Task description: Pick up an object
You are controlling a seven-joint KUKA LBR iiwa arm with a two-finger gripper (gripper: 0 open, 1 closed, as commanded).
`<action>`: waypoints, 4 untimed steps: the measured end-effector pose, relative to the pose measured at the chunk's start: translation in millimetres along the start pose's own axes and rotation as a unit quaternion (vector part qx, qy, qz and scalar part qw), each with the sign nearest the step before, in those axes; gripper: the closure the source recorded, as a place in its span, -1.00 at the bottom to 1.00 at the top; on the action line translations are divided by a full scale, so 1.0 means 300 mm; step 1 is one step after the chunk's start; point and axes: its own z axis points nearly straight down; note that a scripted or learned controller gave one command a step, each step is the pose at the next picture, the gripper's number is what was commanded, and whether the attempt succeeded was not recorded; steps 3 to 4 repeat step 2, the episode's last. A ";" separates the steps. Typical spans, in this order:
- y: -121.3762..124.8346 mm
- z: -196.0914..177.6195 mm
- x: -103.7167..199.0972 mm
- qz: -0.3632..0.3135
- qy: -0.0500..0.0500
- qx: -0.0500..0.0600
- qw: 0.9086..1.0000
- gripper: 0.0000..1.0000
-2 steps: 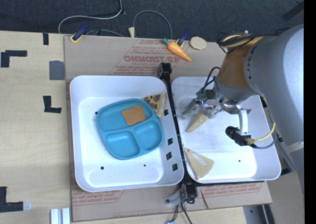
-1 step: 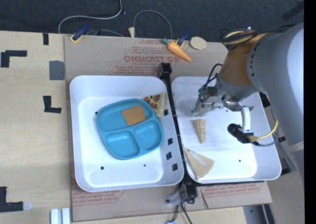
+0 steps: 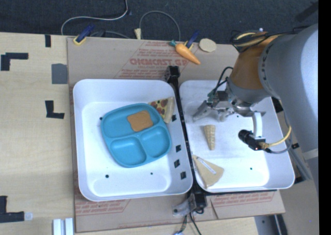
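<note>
Camera view, looking down at a slant: the grey arm [image 3: 279,68] reaches in from the right over the right bin [image 3: 279,177]. Its tool [image 3: 213,111] hangs low above the bin floor, its metal parts blurred against the white, so I cannot tell its state. Just below it lies a tan cone [image 3: 209,136], apart from it, long axis running up-down in the picture, narrow tip toward the bottom edge. A tan wedge [image 3: 208,172] lies at the bin's lower left corner. The left bin [image 3: 88,177] holds a blue divided plate [image 3: 137,135] bearing a brown square [image 3: 140,120]; a pizza slice [image 3: 163,107] is partly hidden behind the plate. An orange carrot [image 3: 187,54] rests on the surface beyond the bins.
</note>
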 end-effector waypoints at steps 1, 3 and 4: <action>-0.101 0.033 0.016 0.000 0.000 -0.001 1.000 -1.00; -0.098 -0.002 0.014 0.000 0.000 -0.001 1.000 1.00; -0.098 -0.002 0.014 0.000 0.000 -0.001 1.000 1.00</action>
